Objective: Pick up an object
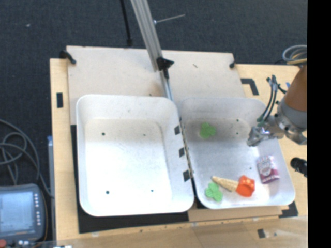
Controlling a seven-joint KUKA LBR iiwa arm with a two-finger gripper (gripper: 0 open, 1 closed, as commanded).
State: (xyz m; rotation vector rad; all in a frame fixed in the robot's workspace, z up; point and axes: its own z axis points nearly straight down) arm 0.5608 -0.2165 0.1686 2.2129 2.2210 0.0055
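The right bin (pixel 227 112) holds a green clover-shaped piece (pixel 207 130) near its back middle. Along its front lie a second green piece (pixel 213 191), a tan cone (pixel 224 182) and an orange block (pixel 246 186). A pink and white packet (pixel 267 169) rests at the right side. My gripper (pixel 256 137) hangs over the bin's right part, just above and left of the packet, at the end of the grey wrist with its orange band (pixel 297 94). Nothing shows between its tips.
The left bin (pixel 129 154) stands beside the right one, their rims meeting at a row of black clips (pixel 182 152). A slanted metal pole (pixel 147 27) rises from the back. Cables (pixel 13 143) and a pendant screen (pixel 19 212) lie at the far left.
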